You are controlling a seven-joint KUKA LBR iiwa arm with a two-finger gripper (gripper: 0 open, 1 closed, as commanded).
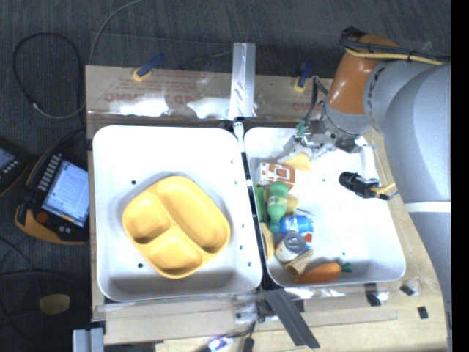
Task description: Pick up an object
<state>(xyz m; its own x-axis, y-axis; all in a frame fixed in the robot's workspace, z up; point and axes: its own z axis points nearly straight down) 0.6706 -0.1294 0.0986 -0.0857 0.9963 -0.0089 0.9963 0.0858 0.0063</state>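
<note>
Left bin (110, 196) holds a yellow divided tray (176, 224): stiff, broad, poor to pinch. Right bin (366, 233) has clutter along its left wall: orange-white carton (275, 173), green bottle (277, 200), blue can (297, 226), carrot (319, 272). All likely light; the bottle's narrow body looks best to grasp. Gripper (311, 139) sits at the bin's top edge; cannot tell its opening.

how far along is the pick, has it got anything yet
Done: the grey arm's gripper has reached the far end of the right white bin. In hand: nothing is visibly between its fingers. Left: the grab and lift. The green plastic bottle, blue-labelled can and orange carrot-shaped toy lie along the bin's left side, and the yellow three-compartment tray sits in the left white bin.
</note>
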